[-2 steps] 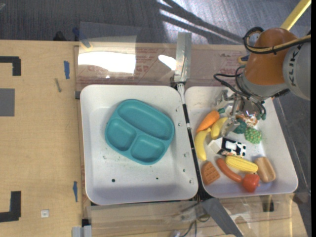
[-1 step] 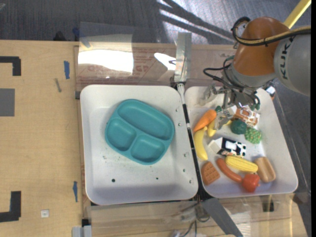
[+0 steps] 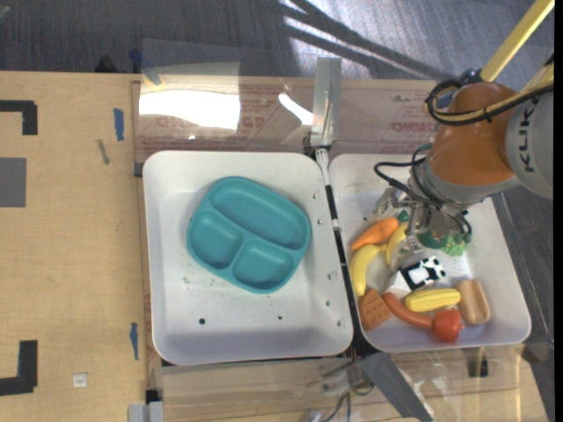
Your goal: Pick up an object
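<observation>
The right bin (image 3: 513, 281) holds a heap of toy foods: an orange carrot (image 3: 378, 232), a yellow banana (image 3: 359, 269), a brown waffle piece (image 3: 374, 309), a red sausage (image 3: 412, 311), a yellow corn cob (image 3: 433, 300), a red tomato (image 3: 447, 325), a tan bun (image 3: 475, 301) and a green leafy piece (image 3: 454, 241). A black-and-white block (image 3: 424, 272) lies among them. My gripper (image 3: 412, 234) hangs low over the middle of this heap, just right of the carrot and above the block. The wrist hides what lies directly under it.
The left bin (image 3: 160, 262) contains a teal divided plate (image 3: 251, 234). A raised divider (image 3: 332, 236) separates the two bins. Brown bench board (image 3: 62, 236) stretches to the left, and a clear panel (image 3: 229, 112) stands behind the bins.
</observation>
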`<state>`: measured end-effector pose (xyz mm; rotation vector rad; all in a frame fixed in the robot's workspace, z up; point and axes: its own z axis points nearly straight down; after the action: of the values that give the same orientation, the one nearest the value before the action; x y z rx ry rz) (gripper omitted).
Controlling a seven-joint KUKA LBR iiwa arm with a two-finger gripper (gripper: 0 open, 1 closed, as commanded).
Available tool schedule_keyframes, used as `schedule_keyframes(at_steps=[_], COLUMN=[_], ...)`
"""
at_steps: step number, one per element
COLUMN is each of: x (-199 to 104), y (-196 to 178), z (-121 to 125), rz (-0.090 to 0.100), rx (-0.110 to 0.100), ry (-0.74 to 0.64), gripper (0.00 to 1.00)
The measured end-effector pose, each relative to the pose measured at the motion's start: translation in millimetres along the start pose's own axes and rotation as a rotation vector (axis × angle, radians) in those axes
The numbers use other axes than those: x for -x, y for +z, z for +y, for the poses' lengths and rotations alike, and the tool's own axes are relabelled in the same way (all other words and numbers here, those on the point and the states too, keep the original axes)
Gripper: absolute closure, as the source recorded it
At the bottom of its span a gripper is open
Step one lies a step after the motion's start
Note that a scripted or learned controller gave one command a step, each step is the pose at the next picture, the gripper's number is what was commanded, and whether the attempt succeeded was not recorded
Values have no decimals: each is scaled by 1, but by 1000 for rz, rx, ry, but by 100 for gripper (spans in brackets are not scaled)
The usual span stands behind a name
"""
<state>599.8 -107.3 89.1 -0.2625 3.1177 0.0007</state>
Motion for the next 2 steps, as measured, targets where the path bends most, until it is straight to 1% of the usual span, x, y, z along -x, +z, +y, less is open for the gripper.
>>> schedule_keyframes(at_steps=[1, 2], x=[-91, -99], y=[-1, -2], z=[-26, 23], rz=[3, -5], rx=[-2, -6], ry=[95, 272], gripper=[0, 0])
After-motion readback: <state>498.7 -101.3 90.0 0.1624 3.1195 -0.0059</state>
